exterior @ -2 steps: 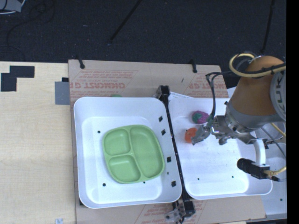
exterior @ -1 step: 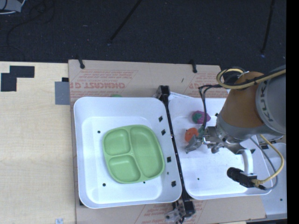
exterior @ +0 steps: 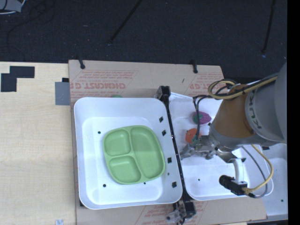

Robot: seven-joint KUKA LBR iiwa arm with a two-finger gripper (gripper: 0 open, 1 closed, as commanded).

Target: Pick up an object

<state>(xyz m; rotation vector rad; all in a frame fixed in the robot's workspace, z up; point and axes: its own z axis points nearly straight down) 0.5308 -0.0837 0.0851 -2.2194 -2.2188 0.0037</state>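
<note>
A green three-compartment plate (exterior: 133, 154) lies in the left white bin (exterior: 91, 125). In the right bin (exterior: 206, 184) a purple object (exterior: 203, 117) and an orange object (exterior: 191, 135) rest near the far left part, just beside the arm. My gripper (exterior: 193, 149) hangs low over the right bin's left side, right under the orange object, close to the divider between the bins. The grey and orange arm (exterior: 239, 118) covers much of the right bin's far side.
A black divider bar (exterior: 171, 139) runs between the two bins. Cables (exterior: 262, 172) loop off the arm over the right bin's near right corner. Cardboard (exterior: 140, 78) lies under both bins, and a wooden bench top (exterior: 33, 149) extends to the left.
</note>
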